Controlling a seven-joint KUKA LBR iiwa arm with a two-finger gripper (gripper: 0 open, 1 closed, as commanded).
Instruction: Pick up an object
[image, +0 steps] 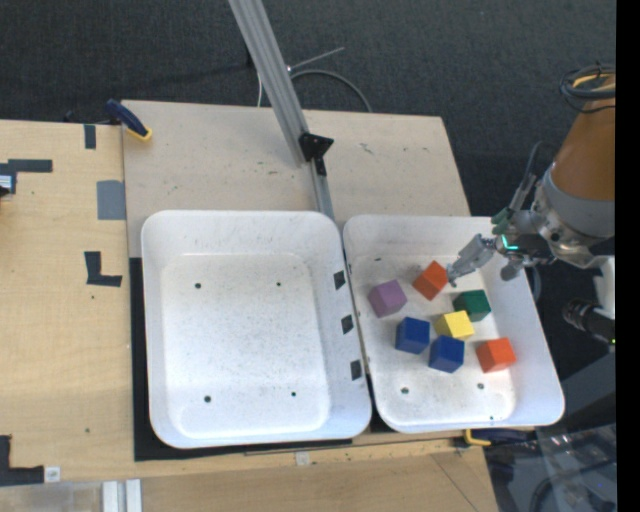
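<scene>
Camera view from above the bench takes in two shallow white bins side by side: the left bin (240, 325) and the right bin (400, 400). The grey arm with its orange band (585, 150) comes in from the 3 o'clock side, and its gripper (470, 262) hangs over the upper part of the right bin, its slim fingers slanting down toward 8 o'clock. Whether those fingers are parted or closed cannot be told at this size, and nothing can be seen between them.

All the blocks sit in the right bin, gathered near its middle. An orange block (431, 280) lies just at 8 o'clock of the gripper tip, very close to it; contact cannot be judged. A purple block (387, 297) sits at 8 o'clock of the orange one, near but apart. A green block (472, 304) lies at 6 o'clock of the gripper, with a yellow block (458, 323) touching it on its 7 o'clock side. Two blue blocks follow: one blue block (411, 335) at 9 o'clock of the yellow, and a second blue block (447, 353) just at 6 o'clock of the yellow, the pair close together. A red block (495, 354) rests at 3 o'clock of the second blue one, nearest the bin's right wall.

A metal rail (275, 75) runs from 12 o'clock down toward the seam between the bins.
</scene>
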